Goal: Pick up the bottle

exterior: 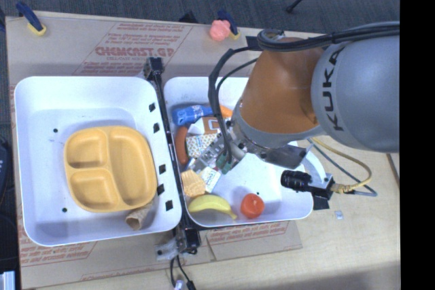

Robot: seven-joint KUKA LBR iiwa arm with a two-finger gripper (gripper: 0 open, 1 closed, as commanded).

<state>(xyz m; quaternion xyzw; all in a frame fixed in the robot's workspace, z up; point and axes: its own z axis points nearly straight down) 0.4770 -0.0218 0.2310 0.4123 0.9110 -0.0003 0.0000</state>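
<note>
A blue bottle-like item [191,112] lies on its side at the back left of the right bin [299,208], partly under a white and orange pack [209,125]. My gripper [226,154] reaches down into the pile in the middle of that bin, just in front and to the right of the blue item. The orange band and the grey wrist hide most of the gripper and the right half of the bin. I see nothing lifted out of the pile.
Around the gripper lie a checkered packet [202,145], a red sausage [181,145], a waffle piece [193,181], a banana [211,205] and a red tomato [252,205]. The left bin [34,146] holds a yellow divided plate [109,166] and a brown cone [139,217].
</note>
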